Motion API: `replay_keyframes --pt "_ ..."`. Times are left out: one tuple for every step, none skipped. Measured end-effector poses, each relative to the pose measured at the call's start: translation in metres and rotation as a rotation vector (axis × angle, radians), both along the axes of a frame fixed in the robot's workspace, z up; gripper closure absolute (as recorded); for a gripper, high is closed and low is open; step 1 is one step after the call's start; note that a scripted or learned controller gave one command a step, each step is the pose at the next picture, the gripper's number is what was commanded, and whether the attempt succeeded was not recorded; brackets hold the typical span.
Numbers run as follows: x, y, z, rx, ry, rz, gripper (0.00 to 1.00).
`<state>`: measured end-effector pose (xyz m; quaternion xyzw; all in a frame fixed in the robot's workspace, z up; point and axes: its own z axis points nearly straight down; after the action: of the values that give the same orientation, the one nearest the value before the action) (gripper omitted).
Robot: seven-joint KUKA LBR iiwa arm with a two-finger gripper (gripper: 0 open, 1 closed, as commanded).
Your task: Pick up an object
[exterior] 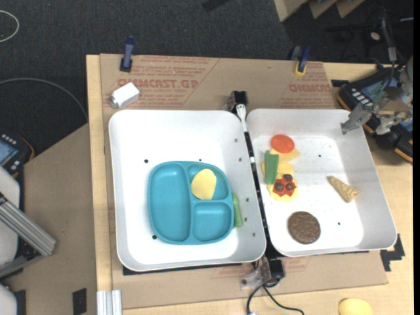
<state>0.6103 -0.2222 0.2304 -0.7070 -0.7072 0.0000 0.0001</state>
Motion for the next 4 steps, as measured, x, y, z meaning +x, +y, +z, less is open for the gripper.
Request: replay_keyframes --pt "0.001 0.000 0.011 -0.002 -0.004 0.001 1.00" --pt "0.018 0.038 0.164 -0.006 -0.022 0.006 1.00" --pt "0.015 0.071 0.317 -0.006 -0.022 0.005 1.00" --pt "-0.089 0.078 0.202 0.004 0.014 -0.004 1.00"
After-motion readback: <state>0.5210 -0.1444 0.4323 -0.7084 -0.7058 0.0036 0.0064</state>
